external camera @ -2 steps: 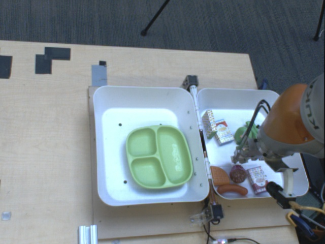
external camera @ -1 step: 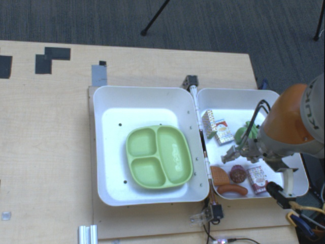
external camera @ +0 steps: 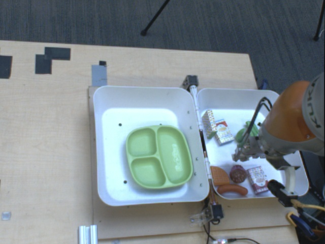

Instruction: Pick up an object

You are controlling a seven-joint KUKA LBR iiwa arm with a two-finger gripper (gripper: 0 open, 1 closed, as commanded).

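Green three-compartment tray (external camera: 160, 157) seen in the left bin (external camera: 109, 151), right bin (external camera: 299, 184) holding a small carton (external camera: 217, 127), sausage (external camera: 232, 189), round dark item (external camera: 237, 174), possibly a packet (external camera: 257, 179), pincer (external camera: 242, 155) lowered above them, finger state obscured.

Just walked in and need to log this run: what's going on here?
A KUKA arm reaches from the right into the right bin, its gripper low over small items: a carton, a dark round piece and a sausage. Nothing visibly held. The left bin holds a green divided plate.
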